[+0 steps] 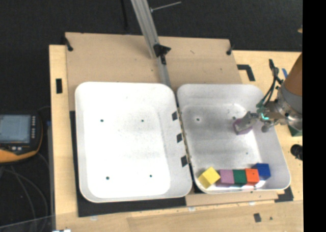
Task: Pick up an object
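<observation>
I have the gripper (243,124) over the right bin (214,98), toward its right side, but I cannot tell its grip state from here. The blocks sit in a row along the near wall: yellow block (209,177), purple block (226,176), green block (240,177), orange block (252,175), blue block (263,170). I'd target the yellow one, since its left side is free, and descend squarely.
</observation>
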Available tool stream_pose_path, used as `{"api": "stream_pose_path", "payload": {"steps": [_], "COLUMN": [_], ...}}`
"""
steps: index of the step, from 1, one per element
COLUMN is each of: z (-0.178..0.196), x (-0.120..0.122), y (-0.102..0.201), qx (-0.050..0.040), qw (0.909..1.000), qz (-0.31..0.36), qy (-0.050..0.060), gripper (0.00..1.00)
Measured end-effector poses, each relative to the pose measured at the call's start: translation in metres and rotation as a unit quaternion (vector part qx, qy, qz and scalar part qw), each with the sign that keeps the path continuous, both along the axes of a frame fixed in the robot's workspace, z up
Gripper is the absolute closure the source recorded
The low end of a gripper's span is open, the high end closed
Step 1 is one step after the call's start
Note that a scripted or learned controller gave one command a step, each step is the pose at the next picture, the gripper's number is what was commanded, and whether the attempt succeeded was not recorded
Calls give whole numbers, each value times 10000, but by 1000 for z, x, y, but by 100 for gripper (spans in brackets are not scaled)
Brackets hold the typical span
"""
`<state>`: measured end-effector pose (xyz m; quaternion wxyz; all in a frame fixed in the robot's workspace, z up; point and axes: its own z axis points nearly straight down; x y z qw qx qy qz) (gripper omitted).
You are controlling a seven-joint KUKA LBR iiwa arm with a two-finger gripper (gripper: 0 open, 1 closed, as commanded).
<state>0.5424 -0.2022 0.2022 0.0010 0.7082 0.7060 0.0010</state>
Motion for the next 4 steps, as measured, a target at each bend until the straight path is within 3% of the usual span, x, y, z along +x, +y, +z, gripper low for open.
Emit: {"api": "stream_pose_path", "payload": {"steps": [1,2,3,4], "z": [-106,-93,-39,-3], "x": [-4,-3,132,58], "y": [67,65,100,133], "qx": [-20,-8,-9,-1], "qw": [10000,10000,10000,10000], "qz": [33,-1,43,19], "qy": [-9,-27,-36,8], "gripper": [0,100,100,100]}}
